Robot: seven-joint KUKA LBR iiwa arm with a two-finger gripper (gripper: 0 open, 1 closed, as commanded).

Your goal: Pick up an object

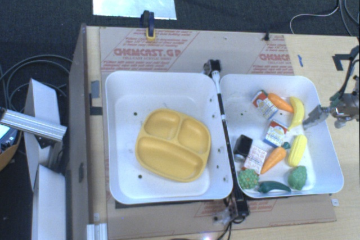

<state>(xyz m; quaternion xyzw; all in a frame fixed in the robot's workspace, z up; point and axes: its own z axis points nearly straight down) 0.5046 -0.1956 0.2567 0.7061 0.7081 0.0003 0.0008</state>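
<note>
While nothing is lifted, status reads:
Camera view, gripper (313,117): at 3 o'clock over right bin (323,163); finger state, cannot tell.
Objects: banana (297,112), carrot (273,159), corn (297,150) lie loose.
Left bin (121,143): yellow tray (173,144).
Progress: pick not yet made.

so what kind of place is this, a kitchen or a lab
Most likely a robot lab test bench, not a kitchen: two white bins on a board, toy food such as a plastic banana and carrot, and loose cables on the floor.
</note>
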